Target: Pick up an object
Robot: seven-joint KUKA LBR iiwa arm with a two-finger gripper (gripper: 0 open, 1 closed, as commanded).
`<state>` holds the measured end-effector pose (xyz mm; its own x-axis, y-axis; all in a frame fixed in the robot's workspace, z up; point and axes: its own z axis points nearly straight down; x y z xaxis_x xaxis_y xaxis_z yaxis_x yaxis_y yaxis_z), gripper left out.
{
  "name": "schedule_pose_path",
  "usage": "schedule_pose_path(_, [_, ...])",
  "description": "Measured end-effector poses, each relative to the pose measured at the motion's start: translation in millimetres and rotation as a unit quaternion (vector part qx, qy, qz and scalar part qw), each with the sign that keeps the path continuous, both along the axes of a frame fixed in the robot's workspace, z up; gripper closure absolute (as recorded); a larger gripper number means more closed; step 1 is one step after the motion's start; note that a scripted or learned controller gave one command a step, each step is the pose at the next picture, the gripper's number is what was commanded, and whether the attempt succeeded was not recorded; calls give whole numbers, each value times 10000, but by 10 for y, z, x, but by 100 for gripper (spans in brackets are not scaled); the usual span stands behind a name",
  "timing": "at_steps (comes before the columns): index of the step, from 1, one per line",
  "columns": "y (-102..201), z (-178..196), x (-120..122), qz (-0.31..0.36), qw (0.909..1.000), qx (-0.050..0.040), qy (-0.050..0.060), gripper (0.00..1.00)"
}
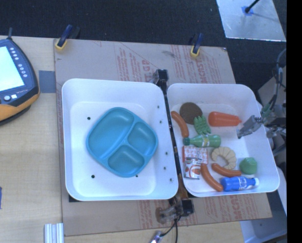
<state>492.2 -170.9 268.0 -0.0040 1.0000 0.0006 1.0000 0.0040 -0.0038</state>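
A blue divided plate (122,142) lies in the left bin (70,135). The right bin (242,91) holds toy food: a carrot (224,119), a green bottle (203,141), a croissant (225,156). At its right rim the gripper (250,126) reaches in low, pointing leftward; its finger state cannot be told

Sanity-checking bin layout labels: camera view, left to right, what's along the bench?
Teach pendant → left bin with blue divided plate → hot dog → brown disc → carrot → gripper at the right bin's right side.
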Motion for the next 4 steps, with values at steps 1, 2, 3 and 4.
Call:
schedule_pose_path(1, [-351,-1735,255,6,10000,5,24,0])
schedule_pose_path(2, [-128,-1760,769,11,10000,-12,-7,0])
schedule_pose_path(3, [417,-1780,1615,-11,10000,10,56,0])
schedule_pose_path(4, [412,-1705,1570,4,9998,34,174,100])
